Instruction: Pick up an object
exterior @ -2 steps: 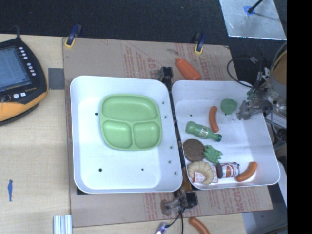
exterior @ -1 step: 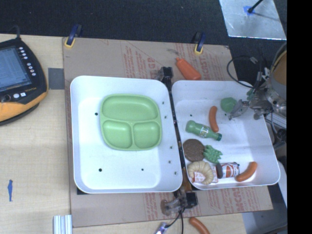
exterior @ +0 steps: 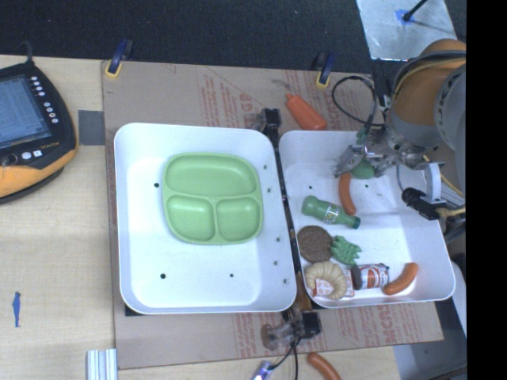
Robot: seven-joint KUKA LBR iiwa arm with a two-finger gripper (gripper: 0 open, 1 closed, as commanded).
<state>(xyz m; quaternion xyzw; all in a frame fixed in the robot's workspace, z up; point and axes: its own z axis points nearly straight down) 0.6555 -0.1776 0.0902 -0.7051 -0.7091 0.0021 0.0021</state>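
One gripper over sausage, labels unreadable

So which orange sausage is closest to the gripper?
The sausage lying upright-looking just under the gripper, above the green bottle. The other one sits at the bin's front corner.

— arm? 
— grey casing, rounded, with a broad orange band above the wrist.
— cables?
— thin black cable looping off the wrist's left side; thicker black hose with a white strap lower down on the right.
— gripper?
— small, grey metal, angular, splayed linkages, a touch of green near the middle. too small for screws or markings.
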